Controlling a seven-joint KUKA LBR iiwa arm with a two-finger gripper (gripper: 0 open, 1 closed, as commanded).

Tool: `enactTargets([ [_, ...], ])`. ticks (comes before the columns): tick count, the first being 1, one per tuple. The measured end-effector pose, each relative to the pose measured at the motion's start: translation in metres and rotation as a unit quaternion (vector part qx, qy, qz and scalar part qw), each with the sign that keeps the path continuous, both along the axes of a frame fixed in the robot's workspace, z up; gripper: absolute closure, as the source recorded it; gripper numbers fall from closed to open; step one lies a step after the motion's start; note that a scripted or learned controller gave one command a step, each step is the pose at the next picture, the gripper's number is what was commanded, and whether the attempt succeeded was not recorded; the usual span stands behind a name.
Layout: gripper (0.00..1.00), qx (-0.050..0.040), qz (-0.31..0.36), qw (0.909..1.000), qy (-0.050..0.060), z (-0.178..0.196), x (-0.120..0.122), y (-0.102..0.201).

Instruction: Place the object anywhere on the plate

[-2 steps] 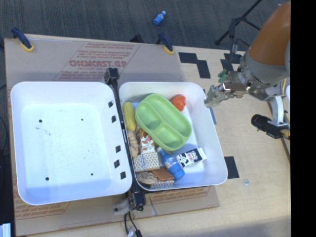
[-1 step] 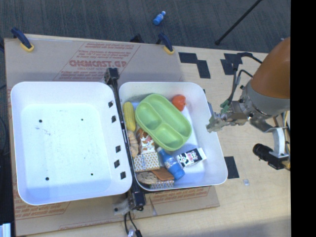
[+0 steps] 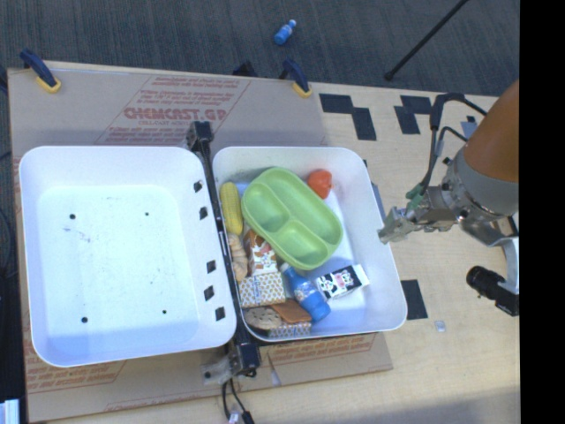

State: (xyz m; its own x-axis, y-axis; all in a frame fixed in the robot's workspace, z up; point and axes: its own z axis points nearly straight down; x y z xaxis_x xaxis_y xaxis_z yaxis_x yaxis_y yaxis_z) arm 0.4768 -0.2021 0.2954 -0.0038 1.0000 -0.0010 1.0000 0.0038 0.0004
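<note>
A light green divided plate [image 3: 291, 218] lies tilted in the right bin [image 3: 381, 272], resting on other items. Around it sit a yellow corn cob [image 3: 231, 207], a red-orange object [image 3: 320, 183], a blue bottle [image 3: 308, 299], a black-and-white carton [image 3: 341, 282] and several snack packets [image 3: 261, 276]. My gripper [image 3: 395, 227] hangs just outside the right bin's right wall, over the bench, at about the plate's height in the view. Nothing shows between its fingers.
The left bin [image 3: 44, 237] lies beside the right one, joined by a black divider [image 3: 212, 228]. Yellow-and-blue clamps [image 3: 41, 71] [image 3: 297, 75] hold the cardboard base. A black stand leg [image 3: 441, 20] crosses the top right. Black markers [image 3: 353, 113] dot the bench.
</note>
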Motion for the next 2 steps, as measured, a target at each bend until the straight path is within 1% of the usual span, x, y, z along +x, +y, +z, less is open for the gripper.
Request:
enactTargets([
  [1, 1.0, 0.0002, 0.002, 1.0, 0.001, -0.0473, 0.0118, 0.045],
  [2, 0.0, 0.0, 0.001, 1.0, 0.001, -0.0473, 0.0117, 0.0447],
])
